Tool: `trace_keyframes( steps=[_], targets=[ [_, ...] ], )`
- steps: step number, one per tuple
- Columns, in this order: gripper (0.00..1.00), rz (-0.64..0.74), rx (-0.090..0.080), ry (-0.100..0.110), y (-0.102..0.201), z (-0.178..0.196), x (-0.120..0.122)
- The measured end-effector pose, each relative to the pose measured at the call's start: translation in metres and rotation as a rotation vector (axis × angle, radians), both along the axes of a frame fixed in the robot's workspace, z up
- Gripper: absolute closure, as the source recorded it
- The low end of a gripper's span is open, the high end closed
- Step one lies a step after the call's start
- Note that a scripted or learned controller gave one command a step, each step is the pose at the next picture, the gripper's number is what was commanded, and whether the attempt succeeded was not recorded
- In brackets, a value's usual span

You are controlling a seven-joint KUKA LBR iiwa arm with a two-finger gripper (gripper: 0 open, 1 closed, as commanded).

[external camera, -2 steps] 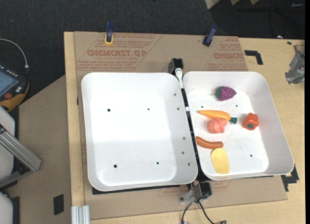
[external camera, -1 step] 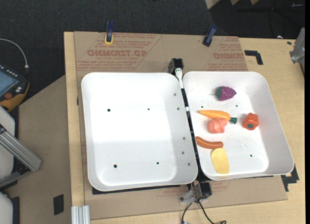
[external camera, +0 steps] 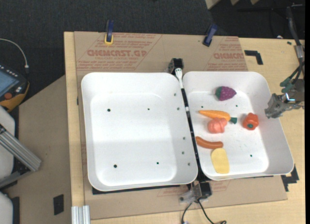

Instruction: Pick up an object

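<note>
The right bin (external camera: 278, 143) holds several toy foods: a purple bunch of grapes (external camera: 225, 93), an orange carrot (external camera: 214, 114), a pink lump (external camera: 217, 126), a red pepper (external camera: 250, 121), a brown sausage (external camera: 209, 143) and a yellow piece (external camera: 220, 161). My gripper (external camera: 275, 107) hangs at the bin's right rim, just right of the red pepper and apart from it. Nothing shows in its grasp.
The left bin (external camera: 97, 136) lies beside the right one, with a black divider strip (external camera: 186, 116) between them. Both rest on a cardboard sheet (external camera: 145, 49) held by blue clamps (external camera: 109, 30) at the back. Cables hang at the far right.
</note>
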State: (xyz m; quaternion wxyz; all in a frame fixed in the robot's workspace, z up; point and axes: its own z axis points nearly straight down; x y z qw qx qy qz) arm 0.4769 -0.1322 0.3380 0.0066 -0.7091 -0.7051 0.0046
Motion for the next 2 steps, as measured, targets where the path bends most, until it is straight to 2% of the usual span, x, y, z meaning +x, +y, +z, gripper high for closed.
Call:
trace_keyframes(
  steps=[1, 2],
  targets=[
    [1.00, 0.009, -0.005, -0.025, 0.026, 0.070, 0.003],
    [1.00, 0.008, -0.005, -0.025, 0.035, 0.133, 0.003]
  ],
)
